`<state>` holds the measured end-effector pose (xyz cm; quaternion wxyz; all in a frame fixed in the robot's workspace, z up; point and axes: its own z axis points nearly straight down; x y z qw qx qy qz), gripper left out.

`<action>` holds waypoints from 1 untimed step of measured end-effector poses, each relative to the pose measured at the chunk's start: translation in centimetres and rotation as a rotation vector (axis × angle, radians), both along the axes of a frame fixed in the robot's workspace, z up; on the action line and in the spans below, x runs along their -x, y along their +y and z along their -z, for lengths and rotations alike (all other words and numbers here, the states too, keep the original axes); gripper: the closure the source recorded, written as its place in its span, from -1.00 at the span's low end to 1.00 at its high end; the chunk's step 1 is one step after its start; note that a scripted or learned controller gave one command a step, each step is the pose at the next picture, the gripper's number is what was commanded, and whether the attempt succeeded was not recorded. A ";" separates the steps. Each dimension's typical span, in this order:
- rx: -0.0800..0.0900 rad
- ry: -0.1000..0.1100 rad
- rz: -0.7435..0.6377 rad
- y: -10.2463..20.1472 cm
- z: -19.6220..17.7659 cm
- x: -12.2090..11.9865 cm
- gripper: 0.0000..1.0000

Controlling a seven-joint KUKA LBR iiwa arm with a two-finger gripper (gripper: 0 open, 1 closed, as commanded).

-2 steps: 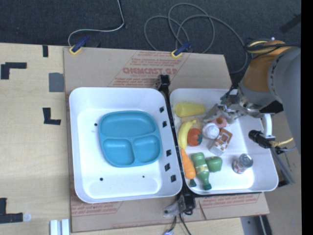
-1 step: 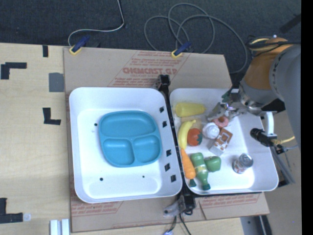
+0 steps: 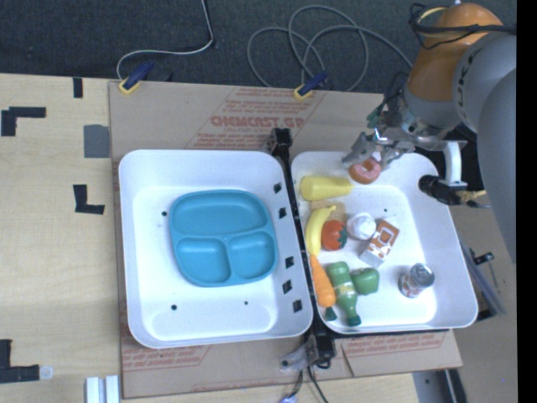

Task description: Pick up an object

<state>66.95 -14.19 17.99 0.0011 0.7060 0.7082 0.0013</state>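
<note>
My gripper point(image 3: 369, 159) hangs over the far edge of the right bin point(image 3: 445, 250), shut on a small pink and red round object point(image 3: 366, 172) that sits between its fingers, lifted off the bin floor. Below it in the bin lie a yellow piece point(image 3: 325, 187), a banana point(image 3: 316, 227), a red tomato point(image 3: 333, 235), a white round item point(image 3: 362, 225), a small orange and white box point(image 3: 382, 242), a carrot point(image 3: 322, 283), green vegetables point(image 3: 351, 280) and a metal can point(image 3: 414, 280).
The left bin point(image 3: 143, 217) holds a blue divided tray point(image 3: 222, 236). Black clips point(image 3: 285, 217) line the wall between the two bins. Cables point(image 3: 310, 40) lie on the dark floor behind the bench. The arm's orange band point(image 3: 445, 57) rises at the upper right.
</note>
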 end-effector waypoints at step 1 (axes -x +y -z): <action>-0.001 0.003 0.000 8.5 -1.3 3.2 1.00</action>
